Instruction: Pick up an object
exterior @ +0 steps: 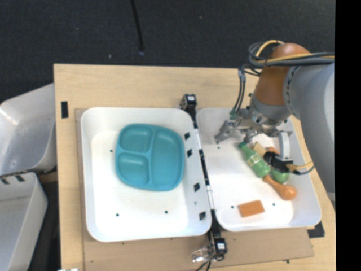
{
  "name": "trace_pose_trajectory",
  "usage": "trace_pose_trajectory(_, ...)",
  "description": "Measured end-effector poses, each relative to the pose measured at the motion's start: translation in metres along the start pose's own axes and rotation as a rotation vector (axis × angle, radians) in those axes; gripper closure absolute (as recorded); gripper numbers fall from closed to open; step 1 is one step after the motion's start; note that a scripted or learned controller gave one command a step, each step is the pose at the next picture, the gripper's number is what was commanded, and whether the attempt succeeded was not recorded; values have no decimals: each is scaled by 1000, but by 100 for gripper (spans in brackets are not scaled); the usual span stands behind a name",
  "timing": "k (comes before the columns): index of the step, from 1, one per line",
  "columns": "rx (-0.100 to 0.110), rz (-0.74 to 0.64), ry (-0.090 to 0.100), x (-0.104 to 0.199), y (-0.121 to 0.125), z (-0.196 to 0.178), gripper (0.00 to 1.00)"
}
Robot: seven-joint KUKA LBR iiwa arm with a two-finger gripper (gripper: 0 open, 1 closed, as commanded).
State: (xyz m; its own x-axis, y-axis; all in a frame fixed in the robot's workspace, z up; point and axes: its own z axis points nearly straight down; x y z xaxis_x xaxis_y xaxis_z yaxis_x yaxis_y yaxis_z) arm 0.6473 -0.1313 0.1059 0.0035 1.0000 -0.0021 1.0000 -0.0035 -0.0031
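Observation:
My gripper point(232, 130) hangs over the upper part of the right bin point(225, 174), fingers spread and nothing between them. Just right of it and below lies a green bottle-shaped toy point(254, 158). A carrot-like toy with an orange tip point(281, 186) lies beside it, and a small cream piece point(262, 148) lies above them. An orange block point(251, 209) rests flat near the bin's front edge. The arm's orange band point(276, 75) sits above the wrist at the upper right.
The left bin point(96, 208) holds a teal divided plate point(150, 156). Black clips point(198, 168) line the seam between the bins. Cables run along the arm and trail by the right bin's right edge point(299, 165). A white object sits off the bench at left point(22, 134).

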Motion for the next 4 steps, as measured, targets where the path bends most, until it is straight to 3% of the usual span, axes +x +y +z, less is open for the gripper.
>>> trace_pose_trajectory(1,-8,1,-1,-1,2,-15,100)
trace_pose_trajectory(3,-11,-6,0,-1,12,-130,100)
trace_pose_trajectory(4,-3,-5,-1,-3,12,-117,100)
